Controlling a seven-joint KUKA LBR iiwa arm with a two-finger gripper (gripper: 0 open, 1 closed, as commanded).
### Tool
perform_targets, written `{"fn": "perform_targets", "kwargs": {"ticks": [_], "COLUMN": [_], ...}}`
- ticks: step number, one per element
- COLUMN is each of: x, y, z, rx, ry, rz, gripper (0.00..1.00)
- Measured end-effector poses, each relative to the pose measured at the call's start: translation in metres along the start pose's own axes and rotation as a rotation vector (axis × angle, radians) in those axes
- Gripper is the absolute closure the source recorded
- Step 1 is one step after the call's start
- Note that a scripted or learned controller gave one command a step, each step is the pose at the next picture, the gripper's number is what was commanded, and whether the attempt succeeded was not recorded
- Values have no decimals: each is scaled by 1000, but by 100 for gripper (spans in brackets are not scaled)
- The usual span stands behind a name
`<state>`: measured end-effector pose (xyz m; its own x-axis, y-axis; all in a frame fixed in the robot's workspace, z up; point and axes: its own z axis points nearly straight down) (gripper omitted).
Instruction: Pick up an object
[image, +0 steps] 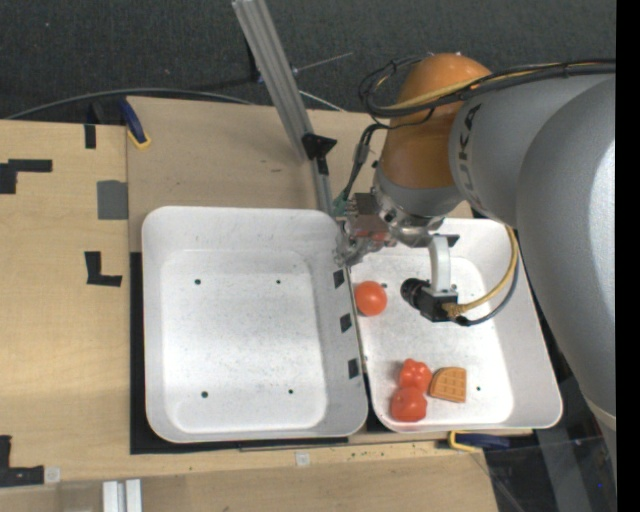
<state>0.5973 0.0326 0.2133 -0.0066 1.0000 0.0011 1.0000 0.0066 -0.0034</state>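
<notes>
The right bin holds three objects. A small orange-red ball lies near its left wall. A lumpy red object rests near the front edge, and a tan waffle-like piece touches its right side. My gripper hangs under the orange wrist band at the back-left of the right bin, close to the divider between the bins. It is above and behind the ball, apart from it. I see no object in it.
The left bin lies beside the right one. A grey metal bar slants down from the top to the bins' back edge. The bulky grey arm covers the right side. Black tape marks dot the wooden bench.
</notes>
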Motion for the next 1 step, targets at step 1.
{"fn": "perform_targets", "kwargs": {"ticks": [1], "x": [48], "y": [-12], "z": [-12], "rx": [-2], "ry": [1], "rz": [-1], "gripper": [100]}}
